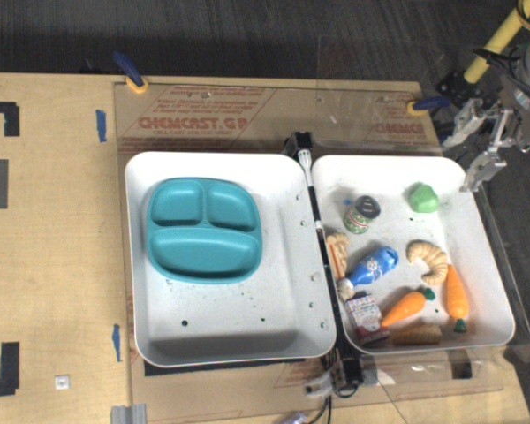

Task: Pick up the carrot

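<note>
Two carrots lie close together at lower right; gripper, top right, holds nothing, might grab both. Opening: cannot tell.

Tray in left bin; carrots in right bin, near front-right corner.

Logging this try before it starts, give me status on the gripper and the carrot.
Gripper above right bin's far right corner, holding nothing. Two carrots at bin's near right, untouched. Croissant and brown stick crowd them.
</note>
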### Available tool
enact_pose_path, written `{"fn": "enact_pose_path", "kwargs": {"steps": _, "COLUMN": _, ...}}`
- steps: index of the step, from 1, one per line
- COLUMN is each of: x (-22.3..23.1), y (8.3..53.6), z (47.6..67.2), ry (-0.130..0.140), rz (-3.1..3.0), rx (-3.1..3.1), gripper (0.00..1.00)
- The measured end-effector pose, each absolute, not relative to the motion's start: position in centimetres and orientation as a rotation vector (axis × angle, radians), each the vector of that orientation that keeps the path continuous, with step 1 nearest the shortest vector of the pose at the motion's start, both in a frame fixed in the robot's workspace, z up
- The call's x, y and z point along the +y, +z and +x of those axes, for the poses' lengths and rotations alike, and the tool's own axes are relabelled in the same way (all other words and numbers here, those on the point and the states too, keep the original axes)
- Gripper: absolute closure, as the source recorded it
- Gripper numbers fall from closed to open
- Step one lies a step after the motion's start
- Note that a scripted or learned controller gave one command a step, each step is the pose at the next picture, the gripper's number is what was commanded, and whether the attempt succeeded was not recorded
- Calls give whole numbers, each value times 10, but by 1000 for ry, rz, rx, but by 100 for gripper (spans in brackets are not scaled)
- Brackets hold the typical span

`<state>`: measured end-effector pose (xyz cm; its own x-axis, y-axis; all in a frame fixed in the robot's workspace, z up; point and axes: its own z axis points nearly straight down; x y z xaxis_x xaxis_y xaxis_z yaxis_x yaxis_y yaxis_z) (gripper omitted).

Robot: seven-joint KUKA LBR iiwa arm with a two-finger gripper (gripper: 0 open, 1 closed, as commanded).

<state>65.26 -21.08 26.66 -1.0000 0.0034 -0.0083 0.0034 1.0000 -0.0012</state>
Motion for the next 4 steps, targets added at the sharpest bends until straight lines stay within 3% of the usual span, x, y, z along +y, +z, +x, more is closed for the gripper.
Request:
{"fn": "enact_pose_path", "kwargs": {"steps": 1, "x": -212, "y": 230, "z": 588, "ry": 0, "rz": -617, "rx": 3075, "gripper": 0}}
{"fn": "enact_pose_path", "kwargs": {"steps": 2, "x": -225, "y": 117, "z": 518, "ry": -13, "rz": -674, "rx": 3053, "gripper": 0}}
{"fn": "enact_pose_path", "kwargs": {"steps": 3, "x": -179, "y": 90, "z": 505, "ry": -5, "rz": -1078, "rx": 2934, "gripper": 0}}
{"fn": "enact_pose_path", "kwargs": {"steps": 4, "x": -168, "y": 91, "z": 491, "ry": -15, "rz": -1221, "rx": 2877, "gripper": 0}}
